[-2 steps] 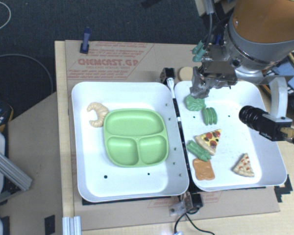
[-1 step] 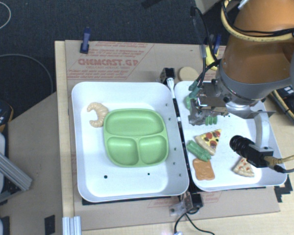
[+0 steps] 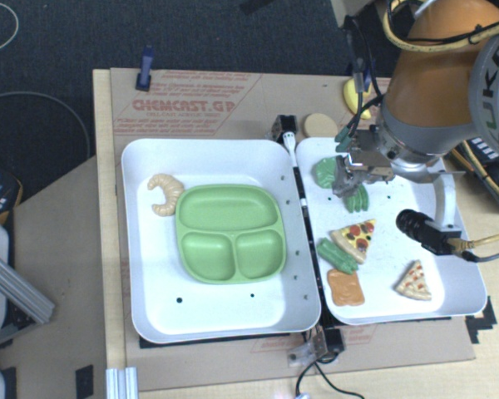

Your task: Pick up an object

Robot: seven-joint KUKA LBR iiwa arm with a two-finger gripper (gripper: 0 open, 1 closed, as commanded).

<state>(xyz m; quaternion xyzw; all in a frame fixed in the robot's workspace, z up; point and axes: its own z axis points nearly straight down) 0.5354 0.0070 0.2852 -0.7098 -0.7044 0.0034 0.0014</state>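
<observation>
In the left bin [image 3: 141,248] a croissant [image 3: 165,193] is seen touching the far-left edge of a green divided tray [image 3: 230,232]. In the right bin [image 3: 461,302], a green leafy piece [image 3: 325,172] is partly hidden by the gripper [image 3: 352,191], which is lowered onto green pods [image 3: 357,198]; whether its fingers are spread or pinching cannot be told. Nearer lie a pizza slice [image 3: 355,239], a green vegetable [image 3: 339,256], a brown toast piece [image 3: 346,288] and, rightmost, a second pizza slice [image 3: 414,281].

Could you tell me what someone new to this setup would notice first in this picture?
Probably the green divided plate in the middle of the left bin, with a croissant at its upper left. Next, the gripper low over the right bin, at a green leafy toy, with two pizza slices scattered below.
</observation>
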